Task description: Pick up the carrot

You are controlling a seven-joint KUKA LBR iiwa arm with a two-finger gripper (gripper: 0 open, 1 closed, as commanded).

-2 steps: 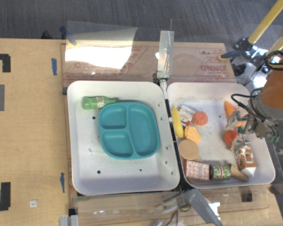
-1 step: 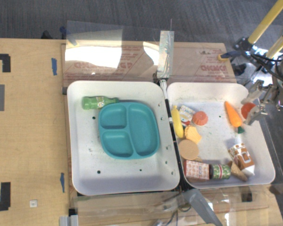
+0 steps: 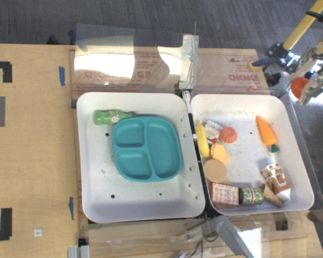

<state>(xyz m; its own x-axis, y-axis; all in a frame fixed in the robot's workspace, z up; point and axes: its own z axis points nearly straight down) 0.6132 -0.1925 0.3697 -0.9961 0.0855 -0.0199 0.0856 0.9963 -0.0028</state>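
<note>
The carrot is orange with a small green stem end pointing toward the near side. It lies at a slight slant on the floor of the right bin, close to that bin's far right corner. Nothing touches it, and bare white floor surrounds it on all sides.
The right bin also holds a banana, a red ball, an orange wedge, a tan disc, a lying jar, a green can and a small carton. The left bin holds a teal divided plate and a green bottle.
</note>
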